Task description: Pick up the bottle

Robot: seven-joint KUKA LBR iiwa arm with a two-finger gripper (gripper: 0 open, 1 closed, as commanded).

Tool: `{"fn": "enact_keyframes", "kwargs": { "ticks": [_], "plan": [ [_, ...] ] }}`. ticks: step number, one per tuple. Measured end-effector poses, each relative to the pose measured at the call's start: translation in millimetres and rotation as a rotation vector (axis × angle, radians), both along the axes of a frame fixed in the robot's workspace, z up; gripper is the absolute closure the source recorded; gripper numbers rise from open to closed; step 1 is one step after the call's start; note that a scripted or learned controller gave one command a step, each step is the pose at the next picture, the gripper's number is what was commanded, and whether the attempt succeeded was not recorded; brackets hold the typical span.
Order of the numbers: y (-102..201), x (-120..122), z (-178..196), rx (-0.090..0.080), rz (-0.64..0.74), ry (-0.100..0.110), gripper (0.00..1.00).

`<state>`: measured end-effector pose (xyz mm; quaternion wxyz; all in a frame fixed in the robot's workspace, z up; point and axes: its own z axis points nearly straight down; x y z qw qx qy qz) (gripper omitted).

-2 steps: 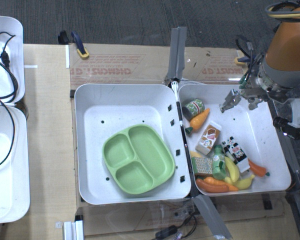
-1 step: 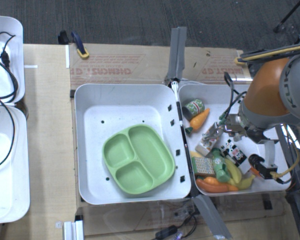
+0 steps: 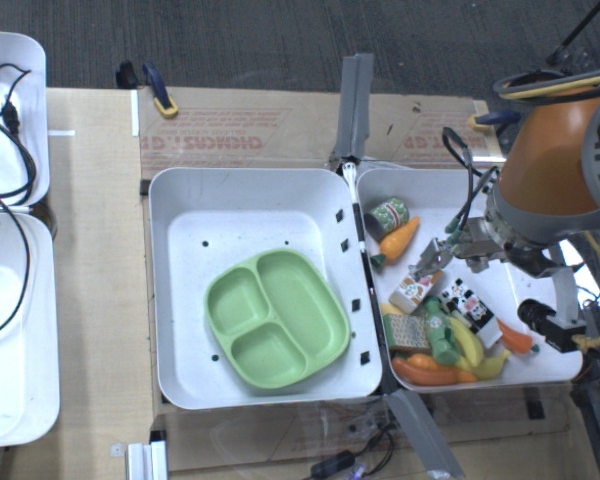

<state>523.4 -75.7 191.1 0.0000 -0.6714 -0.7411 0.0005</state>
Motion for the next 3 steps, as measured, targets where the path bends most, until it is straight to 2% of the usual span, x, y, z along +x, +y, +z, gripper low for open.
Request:
{"fn": "enact_keyframes", "kwargs": {
  "ticks": [1,2,3],
  "plan": [
    [-22.2,-20.1,-80.7,-0.004,-0.048,-0.024,0.00],
    [-25.8,-17.9,-68.7,-0.010,-0.056,-0.032,1.00],
    [-25.6,-18.4,-69.6,-0.010,-0.054,-0.030,0.00]
  ]
}}
